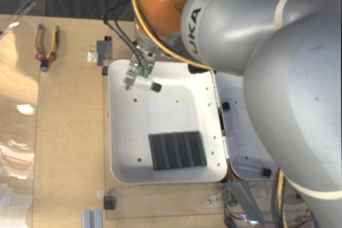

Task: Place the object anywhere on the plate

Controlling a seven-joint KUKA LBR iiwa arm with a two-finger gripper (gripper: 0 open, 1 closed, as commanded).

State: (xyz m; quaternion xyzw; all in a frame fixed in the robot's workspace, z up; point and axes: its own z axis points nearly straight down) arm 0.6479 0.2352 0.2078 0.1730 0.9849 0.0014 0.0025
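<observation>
Camera view: the arm (256,45) is reaching in from the right and hanging its end effector (134,76) over the far left corner of the left bin (120,131). The fingers are pointing down toward the bin floor, and a small clear object with a black cap (148,85) is sitting right at their tips. Whether they are pinching it or merely standing beside it, I cannot tell; the spread of the fingers is too small to read.

The plate (177,150), a dark ribbed rectangle, is lying flat in the near part of the same bin, well apart from the object. Nothing is resting on it. So the task is looking to be at its early stage: the object is not yet on the plate, and a secure lift, a carry toward the near side and a release are all left.

The left bin is holding the object and the plate. The right bin (235,131) is mostly hidden behind the arm; its visible strip is showing bare white floor.

On the worktop (69,131) outside the bins, pliers (46,46) are lying near the far left edge.
</observation>
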